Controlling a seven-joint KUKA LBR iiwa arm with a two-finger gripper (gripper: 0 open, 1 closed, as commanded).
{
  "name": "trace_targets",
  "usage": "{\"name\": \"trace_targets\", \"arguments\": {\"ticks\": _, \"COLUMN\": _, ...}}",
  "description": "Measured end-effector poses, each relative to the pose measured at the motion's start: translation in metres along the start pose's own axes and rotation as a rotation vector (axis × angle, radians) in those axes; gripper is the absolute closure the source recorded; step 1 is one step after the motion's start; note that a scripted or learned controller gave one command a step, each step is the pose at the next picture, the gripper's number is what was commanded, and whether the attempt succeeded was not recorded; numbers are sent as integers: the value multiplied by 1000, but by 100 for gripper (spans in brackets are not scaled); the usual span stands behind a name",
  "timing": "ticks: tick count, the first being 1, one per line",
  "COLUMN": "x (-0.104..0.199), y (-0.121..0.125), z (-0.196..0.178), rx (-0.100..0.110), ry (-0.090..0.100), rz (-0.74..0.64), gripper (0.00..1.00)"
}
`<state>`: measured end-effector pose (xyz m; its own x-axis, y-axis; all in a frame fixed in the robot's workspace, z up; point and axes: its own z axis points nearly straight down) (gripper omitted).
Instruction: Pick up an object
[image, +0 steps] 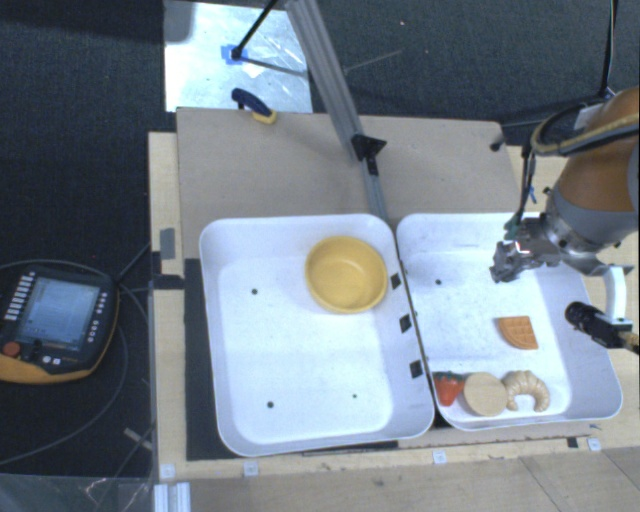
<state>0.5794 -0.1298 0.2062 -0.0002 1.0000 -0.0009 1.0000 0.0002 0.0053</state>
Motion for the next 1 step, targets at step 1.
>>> {"name": "trace_targets", "arguments": {"ticks": 1, "x": 1, "y": 2, "z": -43, "rx": 1, "ry": 0, "rz": -1, "gripper": 100}}
